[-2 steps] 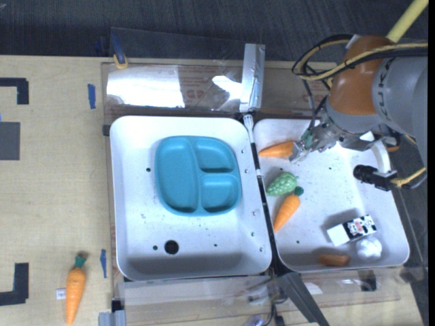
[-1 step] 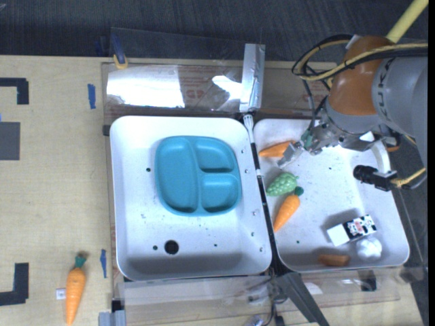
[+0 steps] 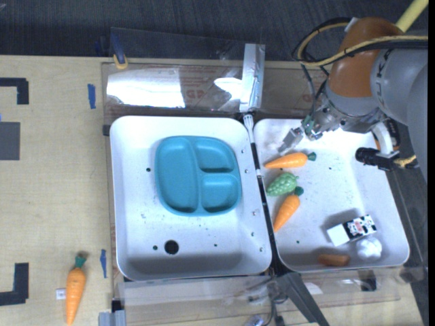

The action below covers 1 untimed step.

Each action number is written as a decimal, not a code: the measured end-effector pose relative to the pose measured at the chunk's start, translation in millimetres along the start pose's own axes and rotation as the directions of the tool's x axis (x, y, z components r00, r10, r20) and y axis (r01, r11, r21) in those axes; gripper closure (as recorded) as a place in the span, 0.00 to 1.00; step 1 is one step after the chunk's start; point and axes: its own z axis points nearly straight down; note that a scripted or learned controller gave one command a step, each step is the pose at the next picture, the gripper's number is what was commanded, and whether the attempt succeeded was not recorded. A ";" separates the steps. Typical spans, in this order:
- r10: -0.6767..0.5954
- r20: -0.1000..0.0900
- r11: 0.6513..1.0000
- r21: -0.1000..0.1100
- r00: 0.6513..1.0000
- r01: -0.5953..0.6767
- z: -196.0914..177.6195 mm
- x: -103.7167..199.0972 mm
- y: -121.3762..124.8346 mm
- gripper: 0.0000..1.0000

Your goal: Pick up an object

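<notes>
Gripper (image 3: pixel 293 137) over the right white bin (image 3: pixel 387 202)
Jaws: cannot tell; beside them an orange plastic carrot (image 3: pixel 287 161), green-stemmed, lies flat.

blue divided plate (image 3: pixel 198 174) in left bin (image 3: pixel 129 236) | carrot toy (image 3: pixel 74 287) on bench (image 3: pixel 47 202)

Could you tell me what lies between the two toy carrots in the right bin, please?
In the camera view, a green toy vegetable lies between the upper toy carrot and the lower toy carrot, close to both.
</notes>
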 end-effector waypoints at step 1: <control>-0.072 -0.008 0.997 0.016 0.997 0.072 34.1 -1.5 -4.0 0.00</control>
